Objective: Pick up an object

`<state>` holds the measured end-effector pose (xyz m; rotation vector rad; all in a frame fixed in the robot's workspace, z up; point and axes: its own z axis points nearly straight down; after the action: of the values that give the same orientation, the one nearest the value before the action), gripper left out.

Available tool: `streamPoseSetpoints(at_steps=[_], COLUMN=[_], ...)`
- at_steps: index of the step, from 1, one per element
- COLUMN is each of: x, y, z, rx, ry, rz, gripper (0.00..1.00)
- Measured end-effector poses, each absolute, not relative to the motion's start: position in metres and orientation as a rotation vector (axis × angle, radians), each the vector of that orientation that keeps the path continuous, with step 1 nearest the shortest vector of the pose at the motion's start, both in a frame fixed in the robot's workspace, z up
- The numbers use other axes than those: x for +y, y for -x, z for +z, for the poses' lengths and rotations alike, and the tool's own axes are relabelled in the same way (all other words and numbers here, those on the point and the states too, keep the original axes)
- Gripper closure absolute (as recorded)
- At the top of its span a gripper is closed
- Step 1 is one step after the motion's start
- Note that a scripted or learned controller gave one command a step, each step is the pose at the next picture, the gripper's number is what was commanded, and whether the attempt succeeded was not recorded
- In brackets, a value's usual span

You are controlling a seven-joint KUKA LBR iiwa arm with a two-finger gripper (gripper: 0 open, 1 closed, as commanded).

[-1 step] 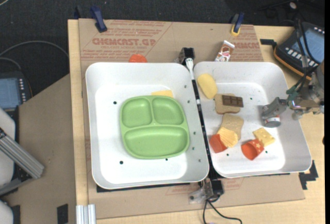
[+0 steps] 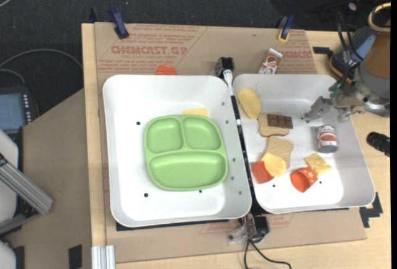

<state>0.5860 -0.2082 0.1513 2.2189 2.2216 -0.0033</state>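
Note:
The right bin holds several toy foods: a yellow lemon-like piece, a chocolate bar lying on toast, a bread slice, a red piece, a red-orange cup shape, a yellow cheese wedge and a small silver-and-red can. My gripper hangs over the bin's back right part, just behind the can. Its fingers look spread, with nothing between them.
The left bin carries a green divided plate with a yellow slice tucked behind it. A small carton and an orange disc lie on the board behind the bins. Blue clamps grip the board's back edge.

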Motion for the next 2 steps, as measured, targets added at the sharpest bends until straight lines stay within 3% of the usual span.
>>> streamPoseSetpoints(at_steps=[1,2], x=[-0.219,-0.222], y=[-0.56,-0.56], z=[0.083,0.095], rx=[2.233,2.226], ry=[-2.226,-2.22], rz=[0.011,0.003], gripper=[0.0,1.0])
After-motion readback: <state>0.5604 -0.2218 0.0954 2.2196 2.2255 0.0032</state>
